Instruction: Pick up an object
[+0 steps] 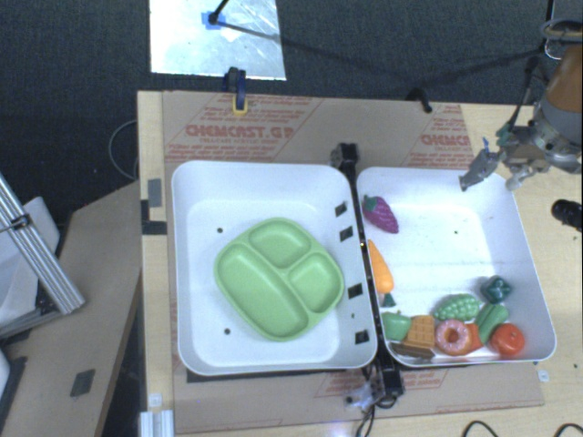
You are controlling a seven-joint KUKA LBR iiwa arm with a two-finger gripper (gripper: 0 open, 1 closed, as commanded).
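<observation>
step: approach, your two-finger gripper [496, 164] hangs open and empty over the right white bin [524, 244] far corner.
next: drop toward the purple toy grapes [381, 213].

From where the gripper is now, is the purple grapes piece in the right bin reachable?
Probably yes. The gripper is over the right bin's far right corner, fingers spread, and the purple grapes lie alone near the left wall with bare bin floor between; the wall might crowd one finger.

Red print reading "CHEMCAST GP" stands on the brown protective sheet [264, 124] near its far edge, repeated mirrored toward the far right corner, partly illegible.
</observation>
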